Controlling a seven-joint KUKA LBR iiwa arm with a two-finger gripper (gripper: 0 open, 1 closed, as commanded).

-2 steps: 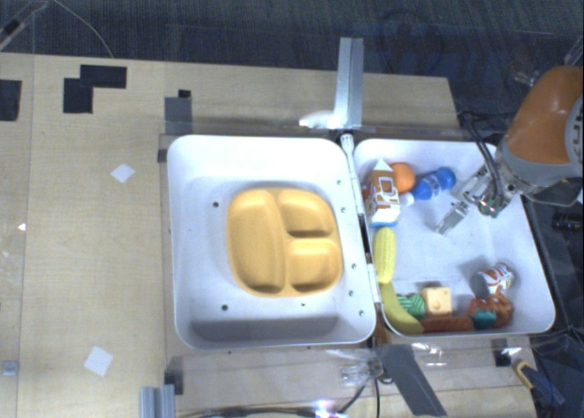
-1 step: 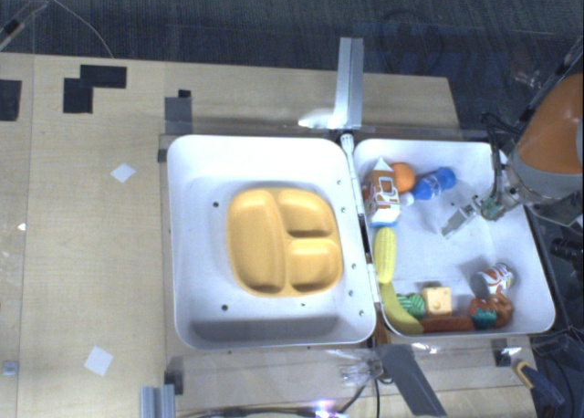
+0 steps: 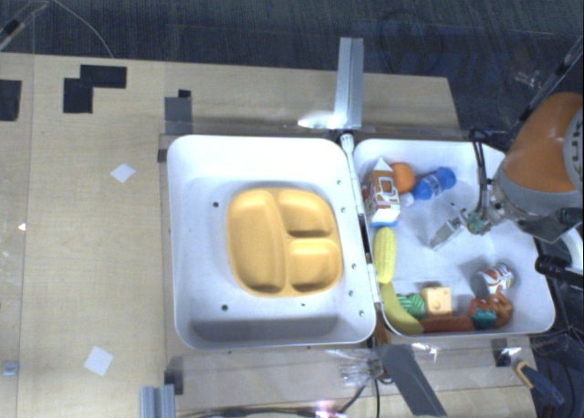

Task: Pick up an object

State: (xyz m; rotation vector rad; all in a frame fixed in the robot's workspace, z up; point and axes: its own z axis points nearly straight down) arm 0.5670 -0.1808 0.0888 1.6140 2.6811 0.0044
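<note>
The left bin [image 3: 187, 224] holds a yellow divided tray [image 3: 281, 241] lying flat near its middle, with one long compartment on its left side and two smaller ones on its right.

The right bin [image 3: 525, 266] sits just beside the left one, their rims almost touching. Along its left wall lies a small carton [image 3: 382, 195] with orange and white print, and below it an ear of corn [image 3: 385, 254], and then a banana [image 3: 398, 308] curving along the lower left corner. Near the carton's upper right rests a blue bottle [image 3: 432, 182], lying on its side. Along the bottom wall sit a green toy [image 3: 412, 301], a tan wooden block [image 3: 438, 299] and a reddish-brown object [image 3: 449, 323], close together. Further right a round, red-and-white patterned toy [image 3: 495, 279] stands above an orange and teal one [image 3: 486, 313].

The gripper [image 3: 449, 232] hangs over the bin's bare middle, reaching in from the right beneath the arm's orange band [image 3: 545, 147]. Its fingers are too small and blurred to judge how far apart they stand, and no object can be seen between them.
</note>
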